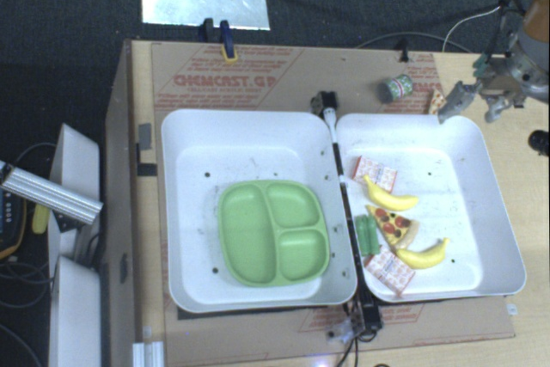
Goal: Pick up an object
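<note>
- Camera view: the gripper (478, 101) is seen at the upper right, above the far right corner of the right bin (481, 152); its fingers are spread apart, and nothing is held between them.
- Below and to the left of the gripper, inside the right bin, two bananas (391, 198) (424, 253), a pizza slice (394, 224), a green piece (368, 234) and two packets (376, 172) (390, 270) are grouped.
- Left of the gripper, a can (398, 87) lies on the bench.
- Farther left, a green tray (273, 231) is set in the left bin (193, 152).
</note>
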Controlling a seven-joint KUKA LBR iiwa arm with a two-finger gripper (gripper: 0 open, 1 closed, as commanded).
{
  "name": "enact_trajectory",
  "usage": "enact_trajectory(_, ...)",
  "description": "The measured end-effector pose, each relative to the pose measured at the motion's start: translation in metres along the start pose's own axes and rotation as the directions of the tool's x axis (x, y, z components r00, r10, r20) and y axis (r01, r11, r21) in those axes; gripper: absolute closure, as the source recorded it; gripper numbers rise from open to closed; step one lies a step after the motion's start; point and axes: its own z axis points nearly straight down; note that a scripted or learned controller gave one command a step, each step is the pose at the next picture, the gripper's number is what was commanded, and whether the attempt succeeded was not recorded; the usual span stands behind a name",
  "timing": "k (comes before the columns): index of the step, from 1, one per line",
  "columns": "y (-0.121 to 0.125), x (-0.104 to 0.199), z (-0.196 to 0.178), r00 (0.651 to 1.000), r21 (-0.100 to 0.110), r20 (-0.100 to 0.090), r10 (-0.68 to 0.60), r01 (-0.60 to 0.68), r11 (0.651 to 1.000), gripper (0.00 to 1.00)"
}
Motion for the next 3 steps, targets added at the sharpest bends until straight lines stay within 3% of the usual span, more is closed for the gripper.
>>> enact_trajectory(1, -0.033, 0.056, 0.104, 1.0, 0.004, -0.002, -0.001, 0.001, 1.0, 0.0)
enact_trajectory(2, -0.062, 0.085, 0.188, 1.0, 0.002, -0.001, 0.001, -0.001, 1.0, 0.0)
enact_trajectory(3, -0.085, 0.086, 0.188, 1.0, 0.002, -0.001, 0.002, -0.002, 1.0, 0.0)
